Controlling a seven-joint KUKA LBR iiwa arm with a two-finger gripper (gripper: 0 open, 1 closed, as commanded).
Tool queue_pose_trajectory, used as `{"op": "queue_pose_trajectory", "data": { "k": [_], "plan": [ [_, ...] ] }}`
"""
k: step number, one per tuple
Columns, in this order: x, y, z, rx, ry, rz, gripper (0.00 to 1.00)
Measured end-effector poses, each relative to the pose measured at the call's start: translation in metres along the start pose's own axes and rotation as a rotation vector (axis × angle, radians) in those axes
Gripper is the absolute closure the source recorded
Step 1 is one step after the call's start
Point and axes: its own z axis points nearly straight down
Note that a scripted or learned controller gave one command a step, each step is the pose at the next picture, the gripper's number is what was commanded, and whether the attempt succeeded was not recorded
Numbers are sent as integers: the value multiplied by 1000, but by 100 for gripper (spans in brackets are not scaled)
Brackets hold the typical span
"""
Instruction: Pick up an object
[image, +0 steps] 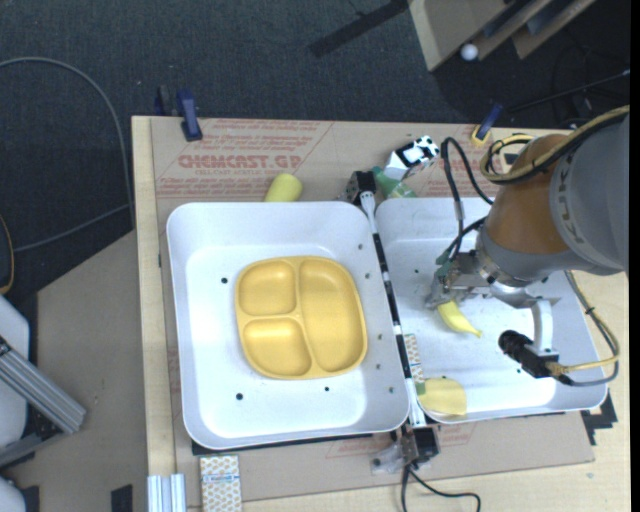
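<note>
1 gripper (443, 283) down in the right bin (420, 235), jaw state can't tell.
Gripper tip sits low near the bin's left-centre, mostly hidden under the grey wrist and orange band of the arm (560, 205), so finger gap is not readable and nothing is visibly held. Small yellow banana-shaped piece (457, 319) lies on the bin floor just below and right of the tip, close but contact unclear. Flat yellow piece (442, 397) rests at the bin's lower left corner, well apart from the gripper. Left bin (200, 250) holds 1 yellow plate with 3 compartments (300, 316), lying flat near centre. Yellow cylinder-like object (283, 187) sits on the bench just above the left bin's top rim. Cables loop around the arm's wrist over the right bin.
</note>
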Motion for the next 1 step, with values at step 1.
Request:
{"op": "queue_pose_trajectory", "data": {
  "k": [1],
  "plan": [
    [52, 13, -91, -1, 0, -3, 100]
  ]
}}
